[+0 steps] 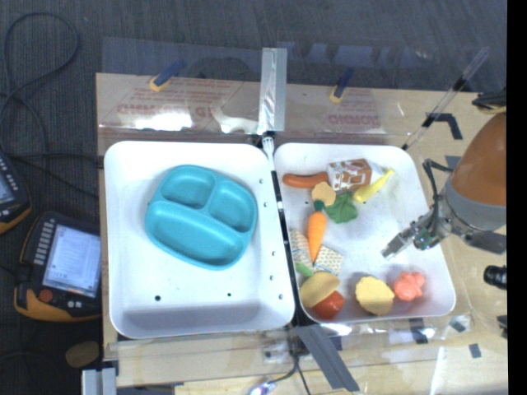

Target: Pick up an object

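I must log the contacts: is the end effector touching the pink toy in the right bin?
Apart. The camera view shows white bin floor between the end effector and the pink toy.

Beyond my bench of pale board lies dark grey ribbed carpet, black cables looping across it at the left, where a handheld pendant with a lit screen rests.
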